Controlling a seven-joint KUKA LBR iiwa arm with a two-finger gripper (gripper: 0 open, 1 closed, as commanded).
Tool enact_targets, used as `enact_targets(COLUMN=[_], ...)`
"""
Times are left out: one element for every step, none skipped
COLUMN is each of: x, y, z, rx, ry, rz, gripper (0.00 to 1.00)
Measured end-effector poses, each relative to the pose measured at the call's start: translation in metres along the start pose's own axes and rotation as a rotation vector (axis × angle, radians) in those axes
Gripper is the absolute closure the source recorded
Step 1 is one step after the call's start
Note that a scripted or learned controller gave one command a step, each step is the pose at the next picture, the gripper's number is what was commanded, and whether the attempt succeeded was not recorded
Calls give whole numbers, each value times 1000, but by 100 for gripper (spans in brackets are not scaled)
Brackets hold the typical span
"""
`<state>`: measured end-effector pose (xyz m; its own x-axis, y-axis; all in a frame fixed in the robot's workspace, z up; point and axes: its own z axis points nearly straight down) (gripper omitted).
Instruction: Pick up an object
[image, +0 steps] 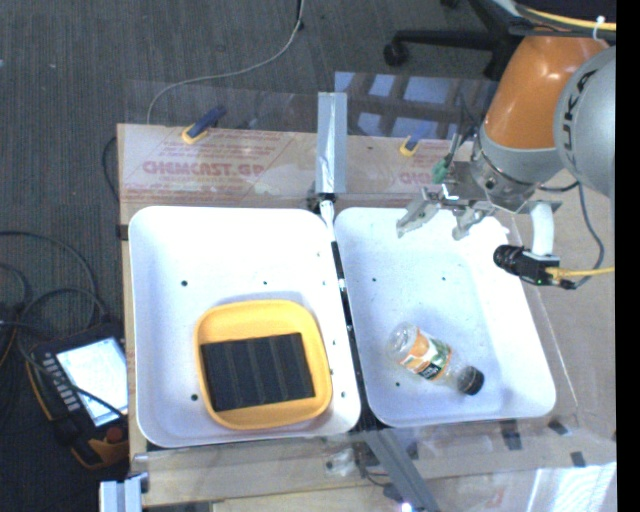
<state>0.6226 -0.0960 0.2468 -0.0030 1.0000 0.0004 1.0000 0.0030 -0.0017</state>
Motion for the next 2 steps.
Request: enact_targets(x=[-19, 7], y=[-50, -12], z=[72, -38], rx=[0, -4], ry=[0, -1], rz=[-42, -155], gripper=[0, 0])
